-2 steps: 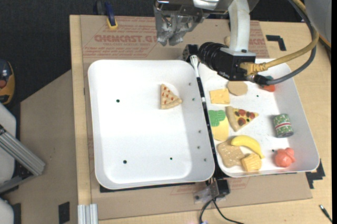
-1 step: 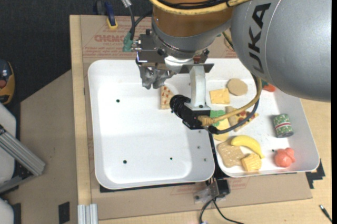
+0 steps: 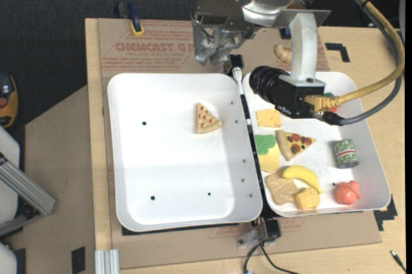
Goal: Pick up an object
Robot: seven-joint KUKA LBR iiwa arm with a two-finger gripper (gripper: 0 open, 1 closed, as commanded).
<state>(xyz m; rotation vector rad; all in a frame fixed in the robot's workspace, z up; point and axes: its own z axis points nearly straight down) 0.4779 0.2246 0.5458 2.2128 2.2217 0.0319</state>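
Observation:
My gripper (image 3: 217, 47) hangs above the back edge of the bench, behind the far rim of the left bin (image 3: 129, 137), with nothing seen between its fingers. A small pizza slice (image 3: 207, 119) lies alone in the left bin, toward its right side. The right bin (image 3: 373, 163) holds a yellow cheese square (image 3: 268, 118), a green piece (image 3: 264, 143), a larger pizza slice (image 3: 294, 143), a banana (image 3: 301, 175), crackers (image 3: 283, 187), a green can (image 3: 345, 154) and a red fruit (image 3: 347, 193).
The arm's grey body fills the top centre, and a black camera unit (image 3: 283, 91) with a yellow cable overhangs the right bin's back left corner. A blue clamp (image 3: 135, 17) sits at the bench's back left.

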